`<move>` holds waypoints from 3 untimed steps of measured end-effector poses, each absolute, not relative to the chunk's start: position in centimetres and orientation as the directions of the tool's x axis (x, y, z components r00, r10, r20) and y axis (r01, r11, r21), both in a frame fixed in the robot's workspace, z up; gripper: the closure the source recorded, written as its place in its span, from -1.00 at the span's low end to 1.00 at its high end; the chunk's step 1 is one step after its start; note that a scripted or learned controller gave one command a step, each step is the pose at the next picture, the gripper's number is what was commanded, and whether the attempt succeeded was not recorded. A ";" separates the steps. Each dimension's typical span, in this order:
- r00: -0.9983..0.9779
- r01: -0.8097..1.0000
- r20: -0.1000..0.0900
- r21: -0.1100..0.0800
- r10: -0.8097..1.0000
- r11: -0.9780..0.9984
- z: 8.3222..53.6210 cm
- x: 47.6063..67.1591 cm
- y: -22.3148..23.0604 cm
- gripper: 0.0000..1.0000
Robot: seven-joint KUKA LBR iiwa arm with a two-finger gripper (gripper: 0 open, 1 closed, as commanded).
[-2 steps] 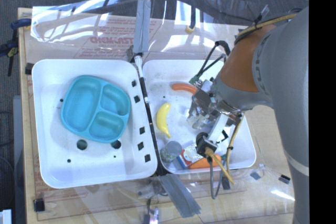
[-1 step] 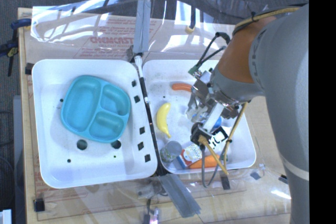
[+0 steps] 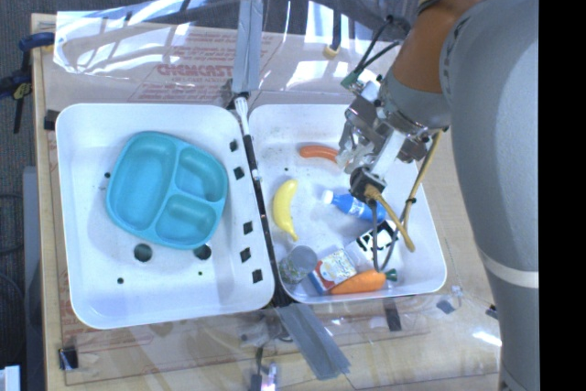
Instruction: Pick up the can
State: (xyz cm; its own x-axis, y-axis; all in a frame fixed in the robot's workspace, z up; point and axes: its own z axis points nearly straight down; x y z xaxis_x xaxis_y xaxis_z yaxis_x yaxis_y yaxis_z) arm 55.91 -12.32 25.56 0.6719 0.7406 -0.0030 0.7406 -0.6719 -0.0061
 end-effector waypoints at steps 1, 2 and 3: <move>0.663 0.748 -0.006 -0.012 0.749 -0.663 26.4 55.9 -12.1 1.00; 0.749 0.662 -0.004 -0.005 0.662 -0.749 27.6 59.5 -0.1 1.00; 0.520 0.854 -0.002 -0.006 0.854 -0.520 28.5 55.5 0.9 1.00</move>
State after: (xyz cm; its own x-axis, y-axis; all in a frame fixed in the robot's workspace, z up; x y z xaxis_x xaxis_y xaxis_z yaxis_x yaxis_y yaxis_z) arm 55.48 0.89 28.47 0.5197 0.8543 -0.0024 0.8543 -0.5197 -0.0064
